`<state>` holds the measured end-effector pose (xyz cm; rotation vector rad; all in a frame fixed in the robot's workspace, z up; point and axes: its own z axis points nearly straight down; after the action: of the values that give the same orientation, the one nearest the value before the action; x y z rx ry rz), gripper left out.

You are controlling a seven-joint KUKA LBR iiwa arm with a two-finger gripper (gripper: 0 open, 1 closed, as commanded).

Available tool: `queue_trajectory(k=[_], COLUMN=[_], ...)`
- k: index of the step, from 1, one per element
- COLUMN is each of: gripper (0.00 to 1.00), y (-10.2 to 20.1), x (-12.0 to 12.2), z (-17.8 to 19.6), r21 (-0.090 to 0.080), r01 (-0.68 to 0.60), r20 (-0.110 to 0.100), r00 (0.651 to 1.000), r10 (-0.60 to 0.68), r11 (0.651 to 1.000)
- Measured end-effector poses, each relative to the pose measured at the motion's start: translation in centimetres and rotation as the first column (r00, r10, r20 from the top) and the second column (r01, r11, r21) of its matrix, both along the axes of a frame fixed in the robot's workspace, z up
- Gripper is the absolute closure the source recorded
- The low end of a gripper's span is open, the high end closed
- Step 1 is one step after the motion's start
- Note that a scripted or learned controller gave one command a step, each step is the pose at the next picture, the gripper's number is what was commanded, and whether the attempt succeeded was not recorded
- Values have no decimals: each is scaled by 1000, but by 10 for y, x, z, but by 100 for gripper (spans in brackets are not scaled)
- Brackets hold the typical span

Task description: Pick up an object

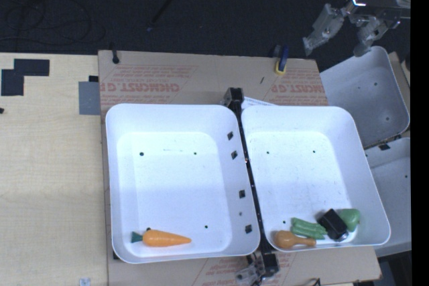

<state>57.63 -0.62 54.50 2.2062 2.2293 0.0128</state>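
Brown cardboard sheet [167, 80] under 2 shallow white bins bears mirrored red printing, unreadable. Orange plastic carrot [164, 238] lies near the left bin's [120, 144] front edge. Right bin's [348, 130] front-right corner holds a tan gourd-shaped toy [292, 240], green pod [308, 228], black block [332, 223]. Grey two-finger gripper [338, 33] hangs beyond that bin's far-right corner, fingers apart.
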Motion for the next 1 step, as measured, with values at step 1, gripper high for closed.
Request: queue_trajectory(k=[1], gripper=[0], y=[-26], x=[54], z=[-157], r21=[-4], r01=[13], r20=[-27], r00=[1000], r10=[-13], r11=[1000])
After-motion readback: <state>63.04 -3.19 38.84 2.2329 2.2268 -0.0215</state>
